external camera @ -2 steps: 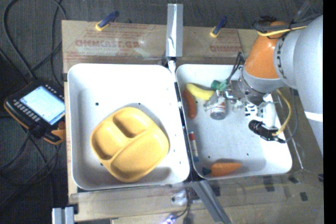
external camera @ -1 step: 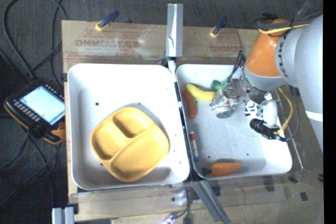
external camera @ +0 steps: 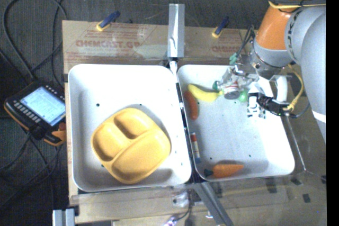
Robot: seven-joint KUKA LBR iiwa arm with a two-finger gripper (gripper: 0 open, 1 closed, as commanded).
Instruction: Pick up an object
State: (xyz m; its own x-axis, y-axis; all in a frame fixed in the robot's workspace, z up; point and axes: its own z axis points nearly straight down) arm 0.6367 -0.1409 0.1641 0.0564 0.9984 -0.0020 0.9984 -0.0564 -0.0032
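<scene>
Far left, off the bench: one handheld pendant [external camera: 36, 108] w/ lit screen, parked on the floor, prob. just kept within the operator's reach. Left bin [external camera: 79, 79] holds one thing: a yellow divided plate [external camera: 131, 144], lying flat toward the near side, bare white floor around it. Two clamps w/ blue/yellow handles [external camera: 107, 20] [external camera: 220, 26] sit on the cardboard backing behind the bins, likely pinning it so nothing shifts. One metal post [external camera: 176, 29] stands at the seam btw the bins. Right bin [external camera: 275, 161]: hugging its left wall, one red-orange sausage-shaped item [external camera: 192, 105] and, nearer the camera, one thin pen-like stick [external camera: 195, 146]; one carrot-like orange piece [external camera: 228, 170] rests vs. the near wall. Scattered as loose things settle, I'd judge. One yellow banana [external camera: 203, 93] lies in the far part of that bin, its right end touching or just under the gripper [external camera: 233, 85]. Gripper is down low over the far-right area w/ small green bits beside it; can't tell if fingers are open, closed or on anything. Banana looks the likely target, being nearest. Nothing visibly btw the fingers, so pick not yet done.
</scene>
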